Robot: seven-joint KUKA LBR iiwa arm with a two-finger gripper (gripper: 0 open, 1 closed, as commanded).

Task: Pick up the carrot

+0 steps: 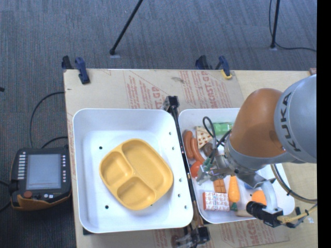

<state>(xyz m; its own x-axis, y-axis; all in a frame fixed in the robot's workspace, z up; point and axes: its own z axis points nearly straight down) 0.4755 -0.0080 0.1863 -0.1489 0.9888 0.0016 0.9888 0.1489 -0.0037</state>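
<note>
The arm reaches in from the right and hangs over the right bin (202, 119), its orange band covering much of that bin's upper area. The gripper (214, 168) sits low among the toy foods near the bin's middle. Whether it is open or closed cannot be determined, because the wrist body hides its working end.

The carrot (234, 189) lies just beside the gripper, toward the bin's near edge, roughly upright in the view, with its green tip pointing toward the near wall. It rests free on the bin floor, between a small striped box (215, 201) and another orange item (258, 196). Sausages (192, 148) lie against the left wall.

The left bin (88, 138) holds a yellow divided plate (136, 174), well apart from the work area. Judging by this layout, close neighbours leave little clearance around the carrot.
</note>
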